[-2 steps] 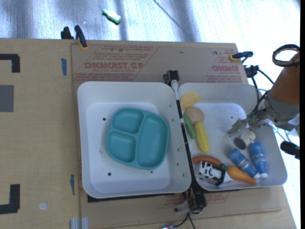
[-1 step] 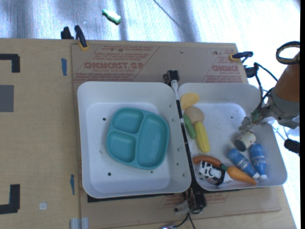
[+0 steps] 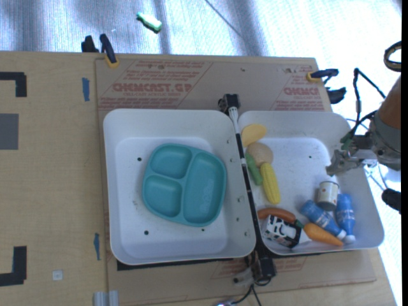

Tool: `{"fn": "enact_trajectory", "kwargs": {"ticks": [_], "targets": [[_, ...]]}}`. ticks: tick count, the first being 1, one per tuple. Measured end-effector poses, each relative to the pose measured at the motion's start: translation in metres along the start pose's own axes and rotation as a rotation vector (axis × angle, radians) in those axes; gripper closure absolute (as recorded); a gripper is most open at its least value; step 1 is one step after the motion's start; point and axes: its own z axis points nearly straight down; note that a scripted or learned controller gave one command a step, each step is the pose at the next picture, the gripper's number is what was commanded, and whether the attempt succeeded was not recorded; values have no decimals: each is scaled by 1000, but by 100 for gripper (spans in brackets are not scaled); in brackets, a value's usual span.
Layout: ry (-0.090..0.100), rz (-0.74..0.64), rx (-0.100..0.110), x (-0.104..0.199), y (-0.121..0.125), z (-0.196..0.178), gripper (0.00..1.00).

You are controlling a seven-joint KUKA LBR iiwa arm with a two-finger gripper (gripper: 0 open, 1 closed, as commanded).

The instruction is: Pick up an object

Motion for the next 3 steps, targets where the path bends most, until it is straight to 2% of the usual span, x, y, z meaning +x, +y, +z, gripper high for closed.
{"fn": "enact_trajectory", "kwargs": {"ticks": [1, 2, 3], "targets": [[0, 0, 0, 0, 0, 0, 0], [15, -328, 1, -45, -31, 113, 0], [-1, -321, -7, -51, -30, 102, 100]]}}
